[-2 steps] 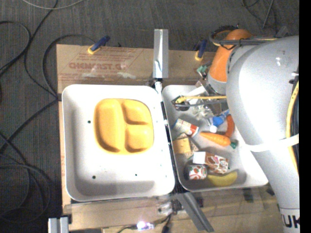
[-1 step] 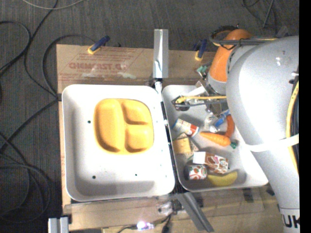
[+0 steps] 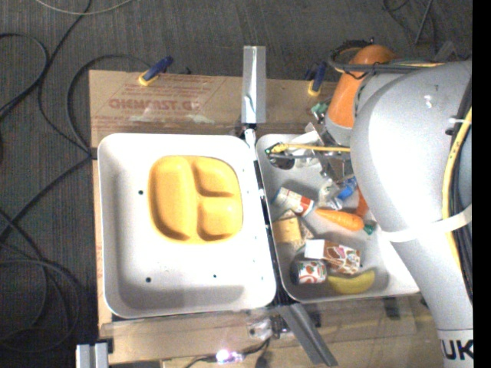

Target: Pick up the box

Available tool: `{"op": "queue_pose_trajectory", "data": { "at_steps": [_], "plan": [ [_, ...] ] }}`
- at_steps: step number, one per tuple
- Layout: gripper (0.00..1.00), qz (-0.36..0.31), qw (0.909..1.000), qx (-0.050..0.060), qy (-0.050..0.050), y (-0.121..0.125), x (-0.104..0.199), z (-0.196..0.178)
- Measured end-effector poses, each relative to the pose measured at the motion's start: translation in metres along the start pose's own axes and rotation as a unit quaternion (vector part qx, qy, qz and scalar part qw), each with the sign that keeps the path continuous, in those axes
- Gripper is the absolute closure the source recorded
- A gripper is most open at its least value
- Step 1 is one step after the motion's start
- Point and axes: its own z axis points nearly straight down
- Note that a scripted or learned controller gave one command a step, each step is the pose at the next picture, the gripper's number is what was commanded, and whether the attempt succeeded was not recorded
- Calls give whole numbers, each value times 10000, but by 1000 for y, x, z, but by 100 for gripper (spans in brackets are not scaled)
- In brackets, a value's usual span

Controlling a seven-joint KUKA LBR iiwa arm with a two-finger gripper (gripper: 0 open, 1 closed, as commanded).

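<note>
Two white bins (image 3: 123, 205) sat on cardboard (image 3: 153, 102) over dark carpet (image 3: 46, 44); we couldn't tell the gripper's (image 3: 334, 176) state above the clutter beside the box (image 3: 288, 228).

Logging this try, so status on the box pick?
Gripper low in right bin, fingers unclear. Box on bin floor, not held. Carrot, banana, can crowd it.

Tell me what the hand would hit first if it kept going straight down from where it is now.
Probably the small bottle or the carrot in the right bin. The hand hangs above that clutter, but depth is unclear from this slant.
</note>
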Motion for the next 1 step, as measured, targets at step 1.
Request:
{"op": "queue_pose_trajectory", "data": {
  "at_steps": [1],
  "plan": [
    [0, 4, 10000, -1, 1, 0, 0, 0]
  ]
}}
